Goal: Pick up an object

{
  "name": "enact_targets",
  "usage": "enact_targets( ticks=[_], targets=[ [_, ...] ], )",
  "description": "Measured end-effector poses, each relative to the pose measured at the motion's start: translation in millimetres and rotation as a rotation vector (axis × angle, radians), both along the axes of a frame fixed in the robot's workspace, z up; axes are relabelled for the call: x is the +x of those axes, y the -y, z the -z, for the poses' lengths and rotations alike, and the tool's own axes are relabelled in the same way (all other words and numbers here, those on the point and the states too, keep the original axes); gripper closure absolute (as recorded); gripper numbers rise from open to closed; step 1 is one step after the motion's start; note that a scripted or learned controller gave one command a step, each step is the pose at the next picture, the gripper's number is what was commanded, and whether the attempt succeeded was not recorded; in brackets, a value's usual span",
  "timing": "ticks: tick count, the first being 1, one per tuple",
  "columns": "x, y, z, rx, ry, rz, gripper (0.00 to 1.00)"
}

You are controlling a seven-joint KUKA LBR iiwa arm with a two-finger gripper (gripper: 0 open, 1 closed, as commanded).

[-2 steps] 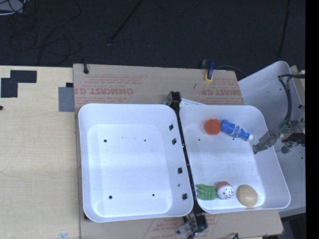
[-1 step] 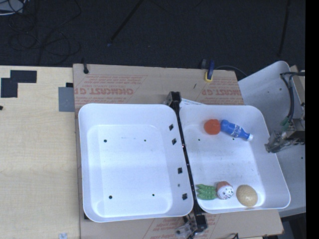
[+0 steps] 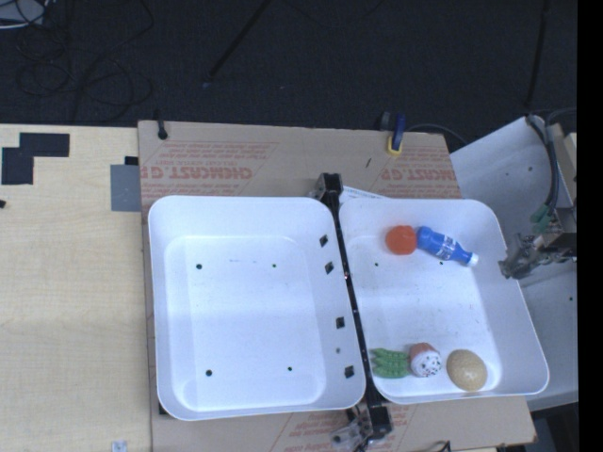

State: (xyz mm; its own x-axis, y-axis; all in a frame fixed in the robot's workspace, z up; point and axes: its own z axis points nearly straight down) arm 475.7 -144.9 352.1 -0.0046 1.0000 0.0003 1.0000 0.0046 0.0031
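You will find the gripper (image 3: 521,262) parked at the right rim of the right bin (image 3: 513,299), outside the objects' area; whether it is released or clenched cannot be told from this view, and nothing shows in its grasp.

Candidate objects, all in the right bin:
- Blue bottle (image 3: 443,246): nearest to the gripper, just inward of it, lying on its side at a slant with its white cap toward the gripper. Judged light, rigid and smooth; likely to roll or slip. Take it across the middle of the body, closing square to its long axis.
- Orange ball (image 3: 400,239): touching or just beyond the bottle's far end. Judged light and round; it will roll away if nudged off centre.
- Tan egg-shaped object (image 3: 466,369): well to the near side of the gripper, by the bin's front wall. Smooth and rounded; grip across its narrow width.
- Red-and-white spotted ball (image 3: 425,360): just beside the tan object, farther inward.
- Green object (image 3: 389,363): beyond the spotted ball, close to the divider; appears soft, though the material cannot be confirmed.

Recommendation: the bottle offers you the shortest reach.
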Motion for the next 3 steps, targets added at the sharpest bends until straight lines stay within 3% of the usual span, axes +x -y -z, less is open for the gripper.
enact_targets(
  ticks=[1,2,3],
  targets=[
    [0.7,-15.2,-15.4,0.0,-0.003,0.002,1.0],
    [-0.1,13.6,-6.1,0.0,-0.007,0.005,1.0],
    [0.6,-5.0,-16.7,0.0,-0.003,0.002,1.0]
  ],
)
